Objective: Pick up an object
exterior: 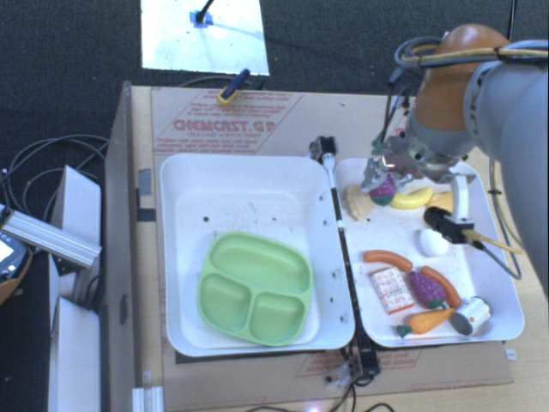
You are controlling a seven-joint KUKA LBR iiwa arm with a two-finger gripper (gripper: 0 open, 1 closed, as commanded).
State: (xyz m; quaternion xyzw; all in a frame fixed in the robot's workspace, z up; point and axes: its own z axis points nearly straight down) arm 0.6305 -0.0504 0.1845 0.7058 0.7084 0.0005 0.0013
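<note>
My gripper [383, 178] is low over the back of the right bin [506, 303]. A small purple toy [383, 188] sits right at its tip, and I cannot make out whether it is gripped. Touching that toy on the right is a yellow banana [414, 199], and a pale yellow piece [355, 201] lies to its left. Toward the front of the bin lie a white egg [433, 244], an orange sausage [388, 258], a cracker box [392, 290], a purple fruit [425, 287], a red sausage [441, 284], a carrot [426, 320] and a silver can [472, 314].
A green divided plate [256, 288] lies in the left bin [184, 230]. The ridge where the two bins meet [340, 230] runs just left of the gripper. The bins rest on a cardboard sheet [232, 118], and cables and boxes [51, 230] are off the bench's left side.
</note>
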